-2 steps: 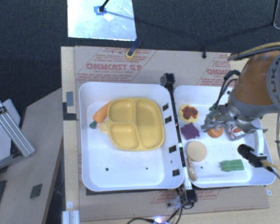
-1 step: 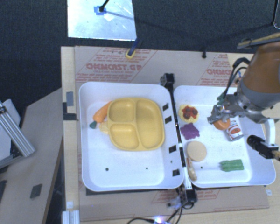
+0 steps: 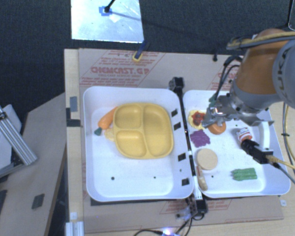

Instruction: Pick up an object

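My gripper hangs low over the back left of the right bin, right above an orange round fruit and a yellow-and-red food piece. The arm hides the fingertips. In front of them lie a purple grape bunch, a tan round cookie, a small tan stick-shaped piece, a green ridged vegetable and a small red-and-white bottle. In the left bin lies a yellow divided plate with a carrot at its left edge.
The two bins meet at a black-clipped rim. Cardboard lies under the bins, with a metal sheet behind it. A metal frame stands at the far left.
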`<control>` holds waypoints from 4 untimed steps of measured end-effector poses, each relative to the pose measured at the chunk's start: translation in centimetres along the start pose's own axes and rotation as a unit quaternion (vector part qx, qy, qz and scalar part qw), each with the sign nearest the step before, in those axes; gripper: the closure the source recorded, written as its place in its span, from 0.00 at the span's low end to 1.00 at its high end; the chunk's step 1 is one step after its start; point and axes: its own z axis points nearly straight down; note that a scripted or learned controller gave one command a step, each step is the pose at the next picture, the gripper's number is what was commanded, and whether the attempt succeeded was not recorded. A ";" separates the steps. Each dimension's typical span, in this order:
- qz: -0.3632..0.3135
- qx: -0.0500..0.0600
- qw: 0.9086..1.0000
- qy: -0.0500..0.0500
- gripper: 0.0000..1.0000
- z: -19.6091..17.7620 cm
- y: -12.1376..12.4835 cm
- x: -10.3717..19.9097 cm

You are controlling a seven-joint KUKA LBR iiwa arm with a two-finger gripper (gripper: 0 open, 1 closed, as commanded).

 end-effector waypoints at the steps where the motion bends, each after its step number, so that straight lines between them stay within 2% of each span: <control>1: 0.002 0.001 1.000 -0.001 1.00 -1.0 -1.3 0.2; 2: 0.005 0.001 1.000 -0.002 1.00 0.9 -1.1 -0.7; 3: 0.004 0.001 1.000 -0.001 1.00 0.8 -1.5 -0.5; 4: 0.003 -0.001 1.000 -0.001 1.00 -1.1 -1.5 -0.4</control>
